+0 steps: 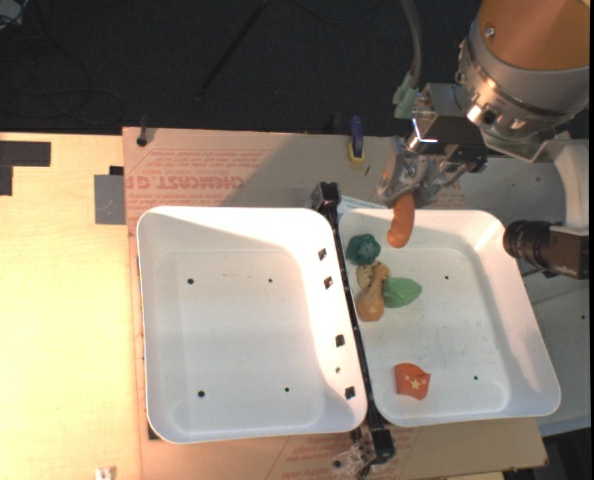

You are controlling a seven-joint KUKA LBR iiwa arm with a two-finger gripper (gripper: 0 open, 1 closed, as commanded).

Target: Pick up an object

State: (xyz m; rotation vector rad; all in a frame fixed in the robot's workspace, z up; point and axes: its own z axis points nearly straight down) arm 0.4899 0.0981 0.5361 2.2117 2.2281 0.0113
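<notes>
My gripper (405,196) pinches the orange sausage (401,223), hanging below my fingertips above the right bin (522,298). Lift underway, I judge; next, rise steadily without loosening.

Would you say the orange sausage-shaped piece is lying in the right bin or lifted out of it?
Lifted. The orange sausage-shaped piece hangs upright from the gripper, its top between the fingers, above the right bin.
</notes>
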